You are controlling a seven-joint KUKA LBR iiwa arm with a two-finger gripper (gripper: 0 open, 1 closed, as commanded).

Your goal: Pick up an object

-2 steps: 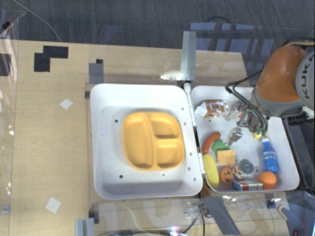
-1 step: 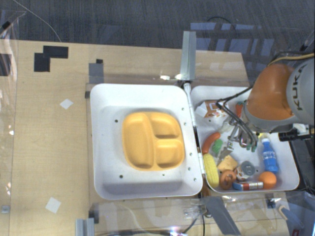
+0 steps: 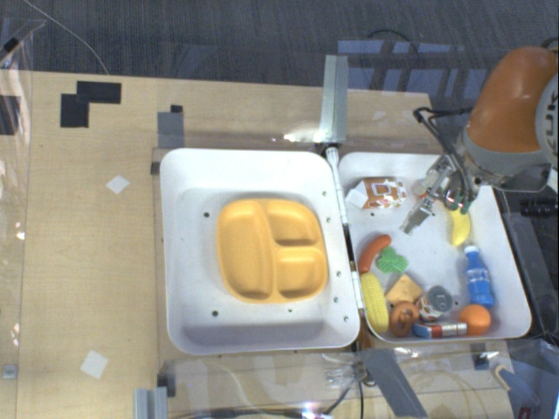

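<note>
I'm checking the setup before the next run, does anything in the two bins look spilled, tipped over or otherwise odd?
Nothing looks spilled or broken. The yellow divided tray lies alone in the left bin. The right bin holds a loose jumble: the blue bottle lies on its side, and the corn cob rests against the left wall.

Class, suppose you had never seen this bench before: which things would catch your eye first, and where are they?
A yellow divided tray sits in the middle of the left bin. The right bin holds a heap of bright toy food, such as a corn cob and a banana. The claw hangs over that bin.
</note>
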